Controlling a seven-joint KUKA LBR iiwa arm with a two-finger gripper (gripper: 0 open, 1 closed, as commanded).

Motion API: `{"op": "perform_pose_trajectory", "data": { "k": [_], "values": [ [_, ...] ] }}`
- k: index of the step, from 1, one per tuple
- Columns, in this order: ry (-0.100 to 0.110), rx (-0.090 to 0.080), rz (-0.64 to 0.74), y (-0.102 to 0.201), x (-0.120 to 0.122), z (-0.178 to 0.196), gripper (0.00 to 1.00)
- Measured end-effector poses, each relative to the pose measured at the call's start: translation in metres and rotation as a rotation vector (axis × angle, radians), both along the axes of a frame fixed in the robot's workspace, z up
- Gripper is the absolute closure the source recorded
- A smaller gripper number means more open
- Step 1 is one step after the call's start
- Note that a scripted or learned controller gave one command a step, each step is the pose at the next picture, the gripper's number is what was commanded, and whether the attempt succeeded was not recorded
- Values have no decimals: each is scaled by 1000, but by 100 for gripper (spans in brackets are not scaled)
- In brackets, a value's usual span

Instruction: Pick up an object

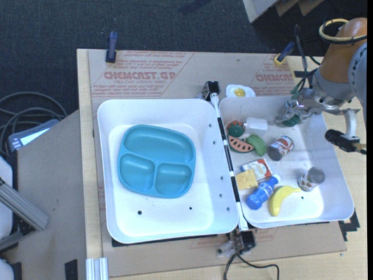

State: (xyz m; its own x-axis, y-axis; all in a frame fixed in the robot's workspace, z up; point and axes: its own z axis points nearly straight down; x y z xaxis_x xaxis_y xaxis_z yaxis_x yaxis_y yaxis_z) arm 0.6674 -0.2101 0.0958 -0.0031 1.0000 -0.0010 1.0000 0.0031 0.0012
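Cardboard-topped bench, two white bins; left bin holds a blue divided plate. Gripper sits low in right bin, far corner; jaw state: cannot tell. Nearest target is the small white bottle, just to its left in the view, long axis left-right. Plain white, lying flat.

Toys (banana, can) — strewn across right bin.
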Motion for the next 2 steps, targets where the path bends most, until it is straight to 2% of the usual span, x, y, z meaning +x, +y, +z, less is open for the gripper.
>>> {"op": "perform_pose_trajectory", "data": {
  "k": [1,2],
  "values": [
    [7,3,-2,62,-2,-12,100],
    [0,2,-1,138,-44,90,100]
  ]
}}
